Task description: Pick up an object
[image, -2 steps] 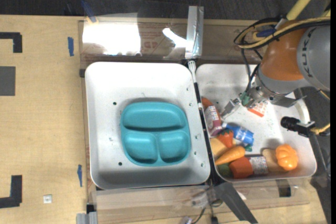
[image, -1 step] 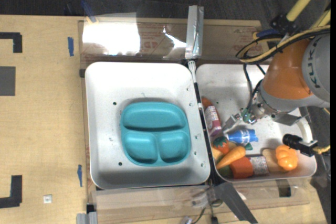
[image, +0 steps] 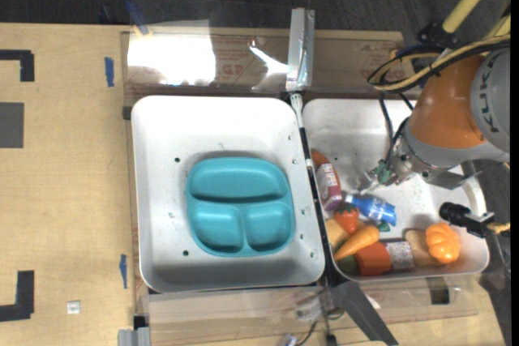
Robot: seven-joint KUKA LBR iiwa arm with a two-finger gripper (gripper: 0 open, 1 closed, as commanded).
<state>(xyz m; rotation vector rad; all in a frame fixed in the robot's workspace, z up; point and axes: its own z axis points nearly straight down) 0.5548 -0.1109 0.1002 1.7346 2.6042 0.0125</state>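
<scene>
Two shallow white bins are sitting side by side on the bench (image: 57, 198), the left bin (image: 154, 134) taking up the middle of the frame and the right bin (image: 357, 121) lying toward the right. A teal divided tray (image: 240, 202) is lying flat in the middle of the left bin, its one long compartment toward the top of the frame and its two smaller ones toward the bottom.

The arm (image: 454, 113) is reaching in from the upper right of the frame, its orange band hanging over the right bin's upper right part. The hand (image: 388, 172) is hovering low over the middle of the right bin, just above and to the right of the clutter; whether its tips are apart or together cannot be told, and nothing is visibly sitting between them.

The objects are crowding the lower left part of the right bin. A red and white tube (image: 328, 181) is lying along the bin's left wall. A blue and white bottle (image: 373, 209) is lying just below the hand, tilted. A toy carrot (image: 357, 241) is lying at a slant near the bottom, with a red block (image: 373, 258) touching it from below. A small orange pumpkin (image: 443, 243) is sitting at the lower right of the bin, well apart from the tube.
</scene>
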